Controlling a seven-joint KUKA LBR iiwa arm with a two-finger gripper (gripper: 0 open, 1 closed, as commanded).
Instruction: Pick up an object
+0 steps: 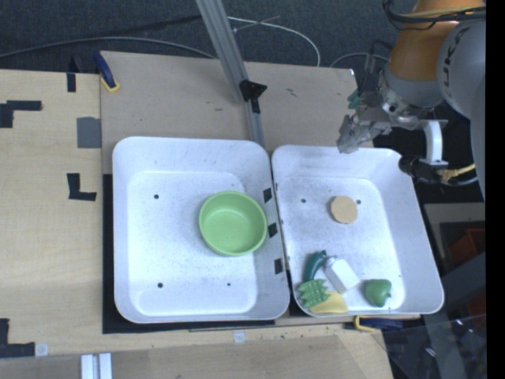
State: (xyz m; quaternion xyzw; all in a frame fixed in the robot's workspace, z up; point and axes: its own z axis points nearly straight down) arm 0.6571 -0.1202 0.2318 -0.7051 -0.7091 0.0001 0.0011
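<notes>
Wood bench — dk carpet

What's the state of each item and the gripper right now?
green bowl: upright, in the left bin, open side up.
tan disc: lying flat, alone mid right bin.
green toy pile: clustered with a white block and yellow piece at the right bin's near edge.
green pepper-like toy: resting beside that cluster.
gripper: above the right bin's far rim, holding nothing visible.

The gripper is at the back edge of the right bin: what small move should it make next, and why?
Probably forward over the right bin and down toward the tan disc. The gripper sits at the bin's far rim with nothing between its fingers, and the disc lies alone, nearest to it.
</notes>
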